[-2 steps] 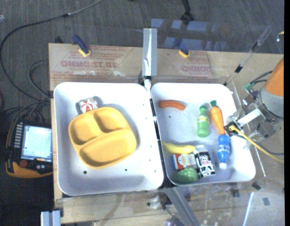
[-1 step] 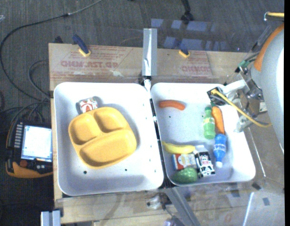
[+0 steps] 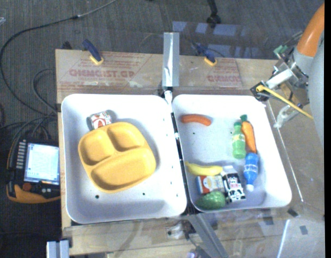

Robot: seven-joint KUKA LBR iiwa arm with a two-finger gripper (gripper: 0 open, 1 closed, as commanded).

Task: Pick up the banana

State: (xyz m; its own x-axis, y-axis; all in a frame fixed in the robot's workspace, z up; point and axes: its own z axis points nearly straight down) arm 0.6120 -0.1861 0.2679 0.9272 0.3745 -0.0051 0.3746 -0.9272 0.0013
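The banana is yellow and lies flat in the right bin, near its front left, just behind a red and white carton. My gripper hangs over the right bin's far right rim, well away from the banana, to its back right. The grey arm with its orange band comes in from the upper right corner. Nothing can be seen held at the gripper.
The right bin also holds a sausage, a green bottle, a carrot, a blue bottle, a black and white carton and a green vegetable. The left bin holds a yellow divided plate and a can.
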